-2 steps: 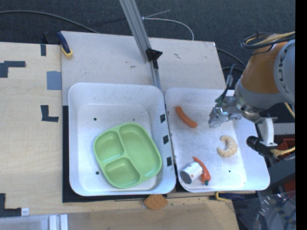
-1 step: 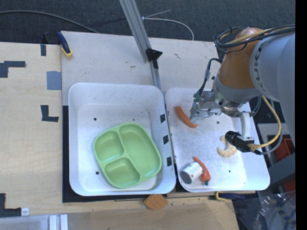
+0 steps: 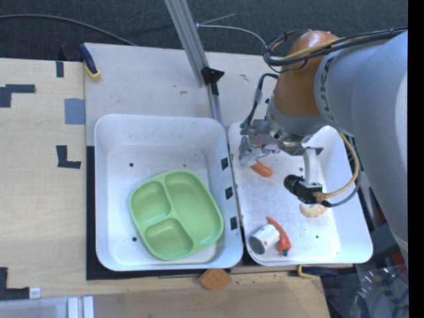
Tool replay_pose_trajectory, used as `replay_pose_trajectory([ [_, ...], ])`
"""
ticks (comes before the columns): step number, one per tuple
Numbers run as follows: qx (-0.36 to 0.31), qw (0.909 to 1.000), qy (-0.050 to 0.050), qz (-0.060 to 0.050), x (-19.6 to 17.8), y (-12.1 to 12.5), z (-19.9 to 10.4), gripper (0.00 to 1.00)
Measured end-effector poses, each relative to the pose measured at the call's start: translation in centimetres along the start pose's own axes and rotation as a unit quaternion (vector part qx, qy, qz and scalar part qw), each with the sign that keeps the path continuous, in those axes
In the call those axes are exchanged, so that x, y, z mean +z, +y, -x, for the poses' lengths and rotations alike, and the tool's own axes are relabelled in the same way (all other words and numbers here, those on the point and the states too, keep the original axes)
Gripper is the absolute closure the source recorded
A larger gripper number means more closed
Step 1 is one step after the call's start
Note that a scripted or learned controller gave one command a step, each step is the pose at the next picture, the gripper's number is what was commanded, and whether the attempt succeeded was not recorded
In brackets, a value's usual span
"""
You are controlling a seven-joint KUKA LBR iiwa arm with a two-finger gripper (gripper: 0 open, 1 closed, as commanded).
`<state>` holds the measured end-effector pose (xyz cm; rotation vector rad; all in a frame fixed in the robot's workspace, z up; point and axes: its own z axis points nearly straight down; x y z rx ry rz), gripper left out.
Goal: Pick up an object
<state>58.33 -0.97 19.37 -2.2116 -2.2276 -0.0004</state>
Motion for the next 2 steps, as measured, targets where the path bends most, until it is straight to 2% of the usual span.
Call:
replay_pose_trajectory([
  [2, 0.001, 1.0, 0.0, 0.0, -2.7, 2.5, -8.6, 1.0],
])
